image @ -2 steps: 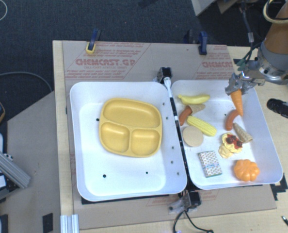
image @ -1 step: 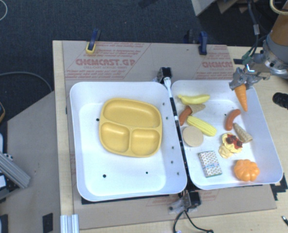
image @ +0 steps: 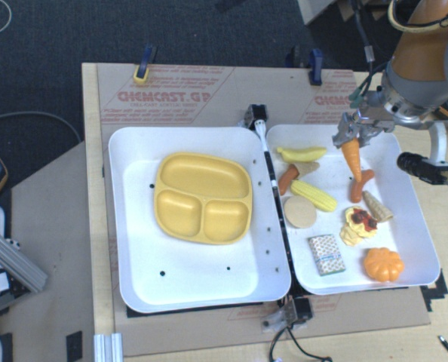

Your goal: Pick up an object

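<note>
My gripper [image: 351, 136] hangs over the far part of the right bin [image: 416, 225]. An orange carrot [image: 351, 161] points down from between its fingers, thick end up, so the gripper is shut on it. The carrot's tip ends just above a small red sausage [image: 360, 186] lying in the bin; whether the two touch I cannot tell.
The right bin also holds a banana [image: 301, 154], another sausage [image: 287, 179], a corn cob [image: 313, 195], a round biscuit [image: 300, 214], a small box [image: 326, 254], a pumpkin [image: 382, 264] and a pastry [image: 357, 225]. A yellow divided plate [image: 204, 197] lies in the left bin [image: 133, 225].
</note>
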Robot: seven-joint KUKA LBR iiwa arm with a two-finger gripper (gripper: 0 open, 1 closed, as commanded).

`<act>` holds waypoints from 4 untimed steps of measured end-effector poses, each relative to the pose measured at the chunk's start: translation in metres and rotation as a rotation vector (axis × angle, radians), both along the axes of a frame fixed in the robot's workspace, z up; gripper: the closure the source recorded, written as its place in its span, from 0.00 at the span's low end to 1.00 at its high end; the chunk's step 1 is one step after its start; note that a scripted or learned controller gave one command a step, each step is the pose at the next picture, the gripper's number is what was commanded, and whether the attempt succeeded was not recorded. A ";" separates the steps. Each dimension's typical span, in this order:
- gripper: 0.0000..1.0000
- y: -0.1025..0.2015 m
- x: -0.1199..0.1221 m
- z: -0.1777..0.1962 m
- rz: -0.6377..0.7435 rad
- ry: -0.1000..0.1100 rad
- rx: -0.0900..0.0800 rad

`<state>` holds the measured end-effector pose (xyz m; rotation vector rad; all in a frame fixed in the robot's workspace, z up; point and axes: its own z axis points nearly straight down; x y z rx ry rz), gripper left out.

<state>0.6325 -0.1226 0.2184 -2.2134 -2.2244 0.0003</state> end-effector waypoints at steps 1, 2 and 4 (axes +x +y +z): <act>1.00 0.064 0.001 0.010 0.002 -0.002 0.001; 1.00 0.069 -0.004 0.017 -0.003 -0.001 -0.001; 1.00 0.078 -0.001 0.001 -0.004 -0.004 -0.003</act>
